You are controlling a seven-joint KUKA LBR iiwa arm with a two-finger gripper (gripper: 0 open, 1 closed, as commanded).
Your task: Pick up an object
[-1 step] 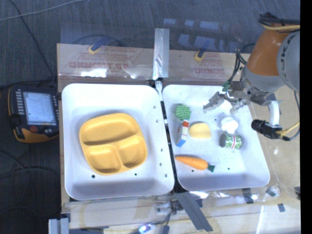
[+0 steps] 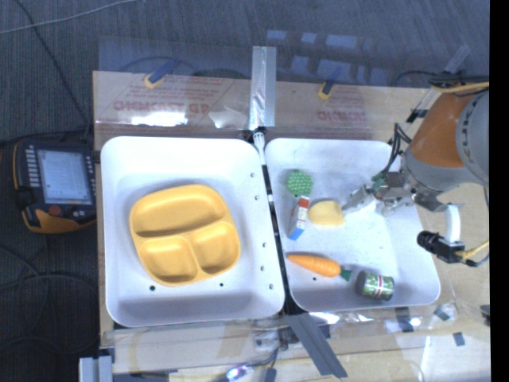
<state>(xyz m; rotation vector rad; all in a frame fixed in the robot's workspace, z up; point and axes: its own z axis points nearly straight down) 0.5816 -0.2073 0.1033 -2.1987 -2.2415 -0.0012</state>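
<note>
End effector (image 2: 355, 200) sits low in the right bin (image 2: 413, 289), tip just right of the pale yellow lemon-like object (image 2: 325, 213); finger state cannot be determined. Left of that object: a small tube (image 2: 299, 216) and a green brush (image 2: 299, 182). Below it: a carrot (image 2: 315, 265) and a green can (image 2: 374, 285).

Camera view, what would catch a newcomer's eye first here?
The big yellow divided tray filling the left bin stands out most. Next, the grey and orange arm reaching in from the right, its tool low in the right bin beside a pale yellow lump. An orange carrot lies near that bin's front.
</note>
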